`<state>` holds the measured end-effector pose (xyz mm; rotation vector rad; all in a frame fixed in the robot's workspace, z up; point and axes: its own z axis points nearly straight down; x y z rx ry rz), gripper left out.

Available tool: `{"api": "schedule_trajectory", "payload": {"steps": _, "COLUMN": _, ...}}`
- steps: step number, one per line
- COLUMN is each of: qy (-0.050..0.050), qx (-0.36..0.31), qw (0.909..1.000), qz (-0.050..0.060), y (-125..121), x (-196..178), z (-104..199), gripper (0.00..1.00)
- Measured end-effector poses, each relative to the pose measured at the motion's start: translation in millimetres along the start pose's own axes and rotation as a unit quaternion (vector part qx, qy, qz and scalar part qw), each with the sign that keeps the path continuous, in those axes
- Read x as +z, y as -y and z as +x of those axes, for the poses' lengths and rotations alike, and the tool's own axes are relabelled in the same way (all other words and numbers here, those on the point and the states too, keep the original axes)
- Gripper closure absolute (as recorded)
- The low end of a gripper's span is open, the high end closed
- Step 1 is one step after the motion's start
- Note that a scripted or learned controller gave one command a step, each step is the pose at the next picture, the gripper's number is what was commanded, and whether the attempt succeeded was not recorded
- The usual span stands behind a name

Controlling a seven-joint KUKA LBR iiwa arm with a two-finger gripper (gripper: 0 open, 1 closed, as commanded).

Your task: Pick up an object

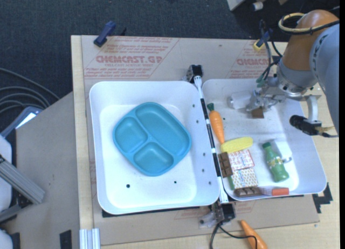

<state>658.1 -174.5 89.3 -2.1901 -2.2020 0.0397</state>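
Two white bins are carried side by side on the surface [161, 54]. At the near edge of the right bin [318, 172], a brown bar with an orange-tipped end [259, 191] is laid along the rim; just behind it a red-and-white packet [242, 168] is seen, and a green bottle [276, 162] is placed toward the bin's right wall, its long axis running near to far. A yellow corn cob [237, 144] is set crosswise beyond the packet, and an orange carrot [216, 126] is laid lengthwise against the bin's left wall. In the left bin [102, 108], only a blue divided plate [152, 138] is held, well apart from the arm. At the far end of the right bin the jaws [257, 102] are lowered from the right, and a small brown object [257, 113] is found directly under them, on their near side, touching or nearly touching the tips. Whether the jaws are apart or together cannot be told, since the tips are hidden by the wrist and blurred; no grasp can be claimed. The brown object is judged the likeliest target, as it is nearest; its long axis cannot be made out. The carrot lies to the left of the jaws and nearer the camera, and a sideways shift would be needed for it.
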Motion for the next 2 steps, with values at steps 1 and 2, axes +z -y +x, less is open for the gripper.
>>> {"api": "schedule_trajectory", "payload": {"steps": 1, "qy": 0.002, "qx": 0.002, "qw": 1.0, "qz": 0.001, "y": -0.1, "x": 10.4, "z": 46.2, "gripper": 1.0}}
{"api": "schedule_trajectory", "payload": {"steps": 2, "qy": 0.003, "qx": 0.002, "qw": 0.9997, "qz": -0.022, "y": 29.9, "x": -94.1, "z": 115.7, "gripper": 1.0}}
